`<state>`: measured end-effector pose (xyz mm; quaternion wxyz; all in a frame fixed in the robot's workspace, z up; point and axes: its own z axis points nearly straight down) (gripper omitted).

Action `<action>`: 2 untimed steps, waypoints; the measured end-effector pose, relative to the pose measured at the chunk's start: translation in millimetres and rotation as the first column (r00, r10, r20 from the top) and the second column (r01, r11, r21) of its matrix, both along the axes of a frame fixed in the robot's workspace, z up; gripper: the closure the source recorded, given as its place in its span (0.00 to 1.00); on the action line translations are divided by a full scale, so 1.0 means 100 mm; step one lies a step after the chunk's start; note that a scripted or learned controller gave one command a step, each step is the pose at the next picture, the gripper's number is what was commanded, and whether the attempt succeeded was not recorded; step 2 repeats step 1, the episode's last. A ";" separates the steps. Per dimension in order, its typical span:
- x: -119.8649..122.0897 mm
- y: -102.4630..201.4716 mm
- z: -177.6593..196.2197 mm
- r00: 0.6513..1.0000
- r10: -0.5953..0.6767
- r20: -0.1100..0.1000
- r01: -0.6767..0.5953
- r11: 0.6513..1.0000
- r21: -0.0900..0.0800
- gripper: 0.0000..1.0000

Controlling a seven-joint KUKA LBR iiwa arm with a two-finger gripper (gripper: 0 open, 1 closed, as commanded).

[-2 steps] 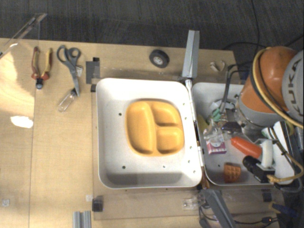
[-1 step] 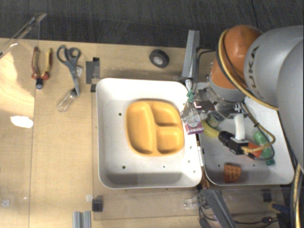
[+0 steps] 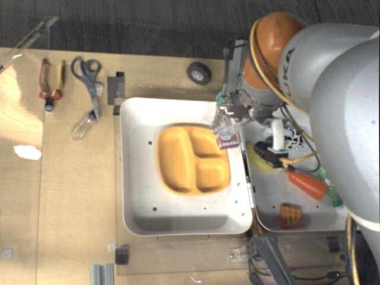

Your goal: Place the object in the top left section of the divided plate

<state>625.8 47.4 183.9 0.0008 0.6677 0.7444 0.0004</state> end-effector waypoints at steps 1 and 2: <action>0.00 0.00 0.01 1.000 0.000 0.001 0.000 1.000 0.000 0.00; 0.00 0.00 0.01 1.000 0.000 0.001 0.000 1.000 0.000 0.00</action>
